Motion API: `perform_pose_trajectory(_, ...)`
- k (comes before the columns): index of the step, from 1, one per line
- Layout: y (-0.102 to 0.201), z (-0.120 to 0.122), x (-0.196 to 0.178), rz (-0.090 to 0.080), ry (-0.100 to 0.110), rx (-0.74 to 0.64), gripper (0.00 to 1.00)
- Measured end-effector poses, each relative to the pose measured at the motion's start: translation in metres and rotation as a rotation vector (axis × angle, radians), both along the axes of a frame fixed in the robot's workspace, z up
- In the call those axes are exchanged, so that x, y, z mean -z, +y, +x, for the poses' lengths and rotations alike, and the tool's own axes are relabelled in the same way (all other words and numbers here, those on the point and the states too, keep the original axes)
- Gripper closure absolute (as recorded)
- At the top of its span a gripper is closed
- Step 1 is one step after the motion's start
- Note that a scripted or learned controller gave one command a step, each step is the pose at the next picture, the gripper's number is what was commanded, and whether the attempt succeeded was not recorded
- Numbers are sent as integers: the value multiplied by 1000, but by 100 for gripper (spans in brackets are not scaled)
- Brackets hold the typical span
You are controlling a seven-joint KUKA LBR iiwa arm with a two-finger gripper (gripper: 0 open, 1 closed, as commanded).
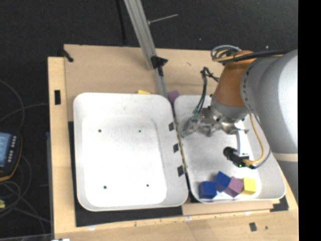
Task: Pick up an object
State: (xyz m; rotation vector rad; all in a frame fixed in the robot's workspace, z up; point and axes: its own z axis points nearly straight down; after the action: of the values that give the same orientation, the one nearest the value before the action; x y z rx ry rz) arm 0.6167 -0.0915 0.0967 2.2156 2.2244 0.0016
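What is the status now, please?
Tool low in right bin, near its left wall. Blocks bunched at front edge, apart from tool. Nothing between them.

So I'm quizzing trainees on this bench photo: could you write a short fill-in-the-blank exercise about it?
1. The blocks lie in the ____ bin's near corner.
2. The block beside the purple one, farthest right, is ____.
3. The arm's band above the wrist is ____.

Missing words: right; yellow; orange

floor (pixel 60 14) - dark carpet | bench (pixel 100 69) - pale wood | cables (pixel 20 109) left
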Motion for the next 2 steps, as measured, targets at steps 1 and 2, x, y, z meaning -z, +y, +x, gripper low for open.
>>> perform_pose_trajectory(1,-50,3,-15,-3,-2,8,0)
perform_pose_trajectory(2,2,-55,-48,2,1,0,0)
